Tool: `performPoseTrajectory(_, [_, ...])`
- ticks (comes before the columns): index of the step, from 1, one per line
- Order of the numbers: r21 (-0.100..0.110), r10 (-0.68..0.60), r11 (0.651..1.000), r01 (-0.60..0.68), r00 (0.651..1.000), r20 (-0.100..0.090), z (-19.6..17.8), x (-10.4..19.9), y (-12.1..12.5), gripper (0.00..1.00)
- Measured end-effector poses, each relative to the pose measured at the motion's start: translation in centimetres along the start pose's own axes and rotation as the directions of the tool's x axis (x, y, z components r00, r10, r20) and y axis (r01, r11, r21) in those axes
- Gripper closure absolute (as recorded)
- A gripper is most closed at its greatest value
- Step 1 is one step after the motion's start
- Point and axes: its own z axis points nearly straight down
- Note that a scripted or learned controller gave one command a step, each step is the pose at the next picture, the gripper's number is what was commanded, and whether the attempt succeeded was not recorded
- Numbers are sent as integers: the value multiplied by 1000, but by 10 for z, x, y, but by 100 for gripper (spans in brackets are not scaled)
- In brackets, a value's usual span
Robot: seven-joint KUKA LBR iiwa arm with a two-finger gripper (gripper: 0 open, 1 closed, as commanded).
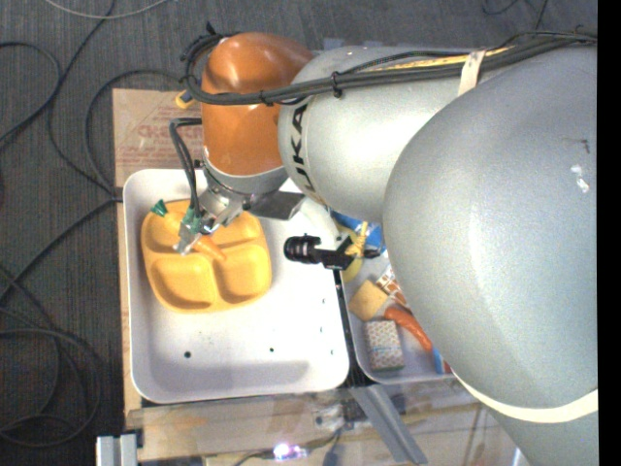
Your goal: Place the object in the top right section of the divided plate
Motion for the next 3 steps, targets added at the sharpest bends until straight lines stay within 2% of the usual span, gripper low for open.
performPoseTrajectory(1, [-2,24,1000,-24,1000,-1,-30,-19,-71,100])
performPoseTrajectory(2, [-4,-13,1000,13,1000,-1,-102,-12,-9,100])
performPoseTrajectory(3, [-1,-35,999,35,999,-2,-30,35,-45,100])
